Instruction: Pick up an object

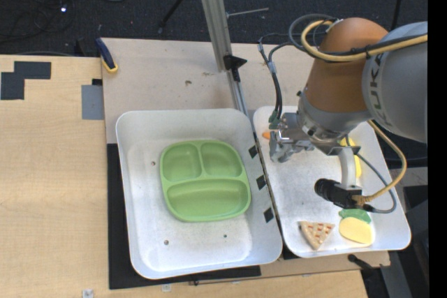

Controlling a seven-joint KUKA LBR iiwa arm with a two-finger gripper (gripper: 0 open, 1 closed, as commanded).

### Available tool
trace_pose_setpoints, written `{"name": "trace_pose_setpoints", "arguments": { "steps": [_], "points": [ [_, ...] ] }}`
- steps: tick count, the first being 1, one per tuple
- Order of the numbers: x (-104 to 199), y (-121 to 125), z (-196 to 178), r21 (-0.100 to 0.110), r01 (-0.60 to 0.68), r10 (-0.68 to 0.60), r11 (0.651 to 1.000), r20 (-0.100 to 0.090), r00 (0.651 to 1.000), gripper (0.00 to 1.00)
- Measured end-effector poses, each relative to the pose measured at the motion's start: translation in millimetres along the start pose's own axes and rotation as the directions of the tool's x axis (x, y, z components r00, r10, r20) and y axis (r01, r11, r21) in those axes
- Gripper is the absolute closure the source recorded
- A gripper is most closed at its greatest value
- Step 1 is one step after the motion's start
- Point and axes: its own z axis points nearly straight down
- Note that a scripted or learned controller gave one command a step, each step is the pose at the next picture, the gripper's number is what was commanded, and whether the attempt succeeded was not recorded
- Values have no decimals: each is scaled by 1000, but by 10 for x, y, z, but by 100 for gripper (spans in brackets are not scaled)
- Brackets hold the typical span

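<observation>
My gripper (282,150) hangs low over the far left part of the right bin (302,186), close to its left wall. A small orange thing (266,135) peeks out just left of the gripper, mostly hidden by it. At the bin's near end lie a toy pizza slice (315,233) and a yellow fruit with a green leaf (357,228). A yellow object (357,164) shows behind the wrist, partly covered. In the left bin (140,220) sits a green divided plate (205,180).
An aluminium post (213,17) rises behind the bins, with a thin rod running down toward the gap between them. The arm's orange and grey body (349,73) looms over the right bin's far half. Wooden bench surface lies to the left.
</observation>
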Motion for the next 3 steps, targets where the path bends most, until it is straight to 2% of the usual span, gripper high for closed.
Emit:
{"name": "trace_pose_setpoints", "arguments": {
  "steps": [1,2,3],
  "points": [
    [503,-80,-23,-1,1,-1,1000,0,1000,100],
    [984,-381,48,1,1,-1,1000,1,1000,100],
    [964,-370,43,-2,-2,2,1000,2,1000,0]
  ]
}}
